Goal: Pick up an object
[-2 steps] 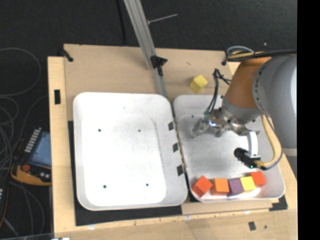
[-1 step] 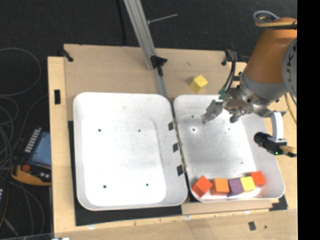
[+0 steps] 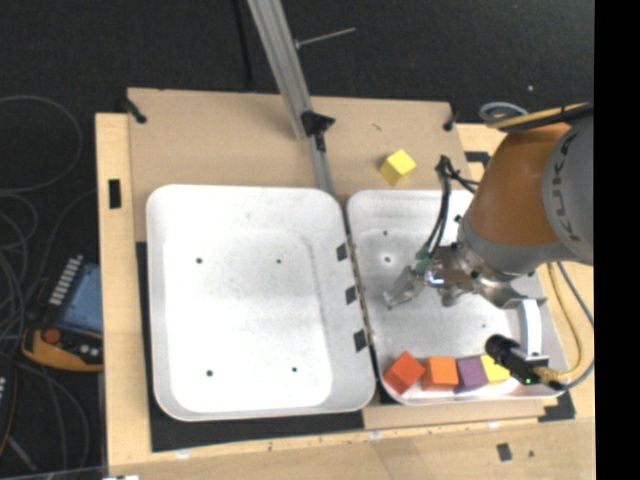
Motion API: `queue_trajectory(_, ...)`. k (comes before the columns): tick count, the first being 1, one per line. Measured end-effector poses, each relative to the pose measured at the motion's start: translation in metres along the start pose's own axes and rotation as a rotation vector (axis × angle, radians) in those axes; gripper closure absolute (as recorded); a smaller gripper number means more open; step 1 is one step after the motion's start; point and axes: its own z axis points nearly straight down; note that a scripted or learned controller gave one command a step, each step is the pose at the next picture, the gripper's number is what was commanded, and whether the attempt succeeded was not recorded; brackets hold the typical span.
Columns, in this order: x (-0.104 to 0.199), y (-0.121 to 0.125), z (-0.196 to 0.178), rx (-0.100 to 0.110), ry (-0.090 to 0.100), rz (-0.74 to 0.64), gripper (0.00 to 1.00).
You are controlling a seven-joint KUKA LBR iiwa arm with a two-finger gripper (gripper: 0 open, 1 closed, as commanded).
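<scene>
Nearest me, four blocks (image 3: 445, 372) line the right bin's (image 3: 400, 213) near edge, red-orange, orange, purple, yellow. My tool (image 3: 405, 290) hangs above bare floor behind them, apparently slightly parted and gripping nothing, so I judge this the approach step: next I'd bring it nearward over one block. A yellow cube (image 3: 397, 166) sits beyond on the tabletop (image 3: 220, 138).

right bin (image 3: 385, 218): right half mostly covered by the arm (image 3: 520, 203) — far wall not visible
gripper (image 3: 408, 290): small and blurred, finger state unreadable
yellow block in bin (image 3: 494, 370): partly behind a black fitting, lower right
arm: cut off at right of frame
handheld unit (image 3: 70, 313): left side — partly hidden, screen unreadable
cables: run off left edge
</scene>
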Motion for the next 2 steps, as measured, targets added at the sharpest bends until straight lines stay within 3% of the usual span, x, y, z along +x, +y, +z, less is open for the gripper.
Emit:
queue_trajectory(1,-0.038,-0.034,-0.074,-0.016,-0.005,0.002,0.00)
queue_trajectory(2,-0.048,-0.034,-0.080,-0.011,-0.003,0.000,0.00)
